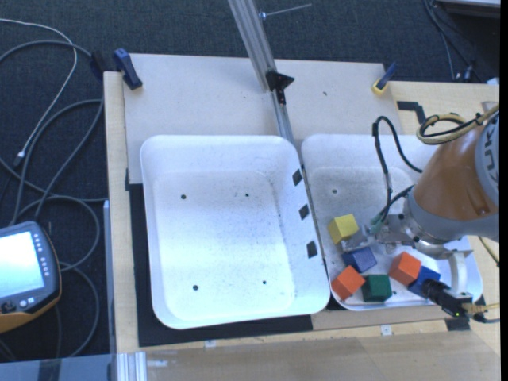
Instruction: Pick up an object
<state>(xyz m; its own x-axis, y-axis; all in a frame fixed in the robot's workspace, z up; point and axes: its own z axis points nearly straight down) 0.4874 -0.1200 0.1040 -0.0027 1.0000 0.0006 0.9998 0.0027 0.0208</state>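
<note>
Claw (pixel 379 235) low in the right bin (pixel 349 165), just beside the yellow block (pixel 344 228) and above the blue block (pixel 362 258); grip state impossible to tell. Orange blocks (pixel 348 280) and green block (pixel 377 287) clustered nearby.

Even, bright overhead light with a cool cast. The white bins (pixel 222 213) are near blown out, their rims glaring, with only soft shadows inside. The dark carpet (pixel 48 94) stays dim. The arm (pixel 456 185) looks slightly blurred; detail is grainy overall.
</note>
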